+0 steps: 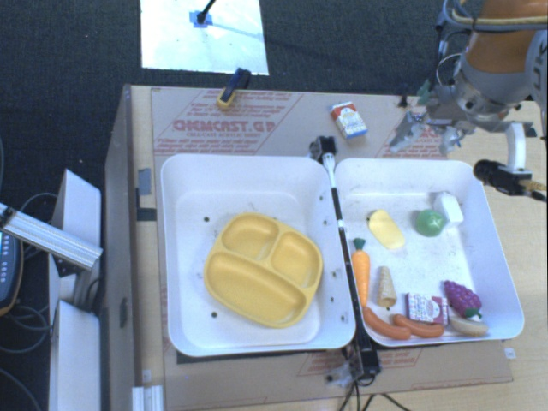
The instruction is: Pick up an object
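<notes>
The bench (257, 118) carries two shallow white bins side by side on a brown board with red printing. The left bin (184, 187) holds a yellow divided tray (264, 268) lying at a slant near its middle, with free white floor all around it. The right bin (492, 255) holds the small objects: a carrot (361, 274) along the dividing wall, a pale yellow piece (386, 229), a green ball (430, 222) touching a white block (448, 207), a pale cone (387, 287), two sausages (402, 325) at the near wall, a red and white packet (425, 308) and a purple grape bunch (461, 298). The middle of this bin is bare.

The gripper (425, 127) hangs over the board just behind the right bin's far rim, above no object; whether its fingers are apart I cannot tell. A small red and white box (348, 119) lies on the board near it. Dark carpet surrounds the bench.
</notes>
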